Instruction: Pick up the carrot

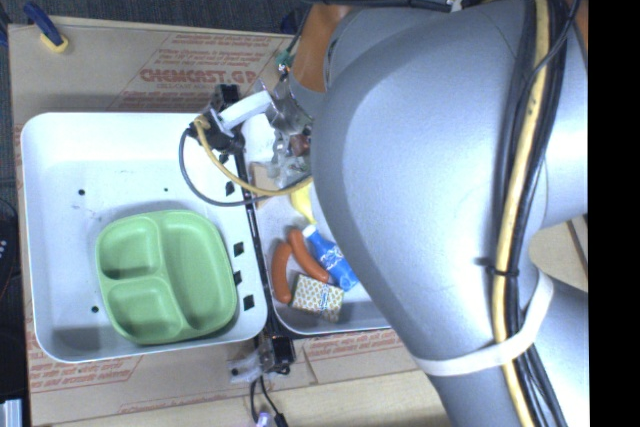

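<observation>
Camera view showed the grey arm (pixel 440 165) covering most of the right bin (pixel 300 323), leaving only its lower left corner open. In that corner lay the carrot (pixel 281 272), close along the bin's left wall, with a second orange piece (pixel 308 257) just beside it, a blue packet (pixel 331 262) to their right and a patterned packet (pixel 319 297) near the bin's front rim. The gripper (pixel 285 140) hung above the divide between the two bins, well apart from the carrot; whether it was spread or pressed together could not be told. The left bin (pixel 60 175) held a green compartment tray (pixel 165 275) toward its front, with bare floor behind it. The table (pixel 150 55) lay beyond.
</observation>
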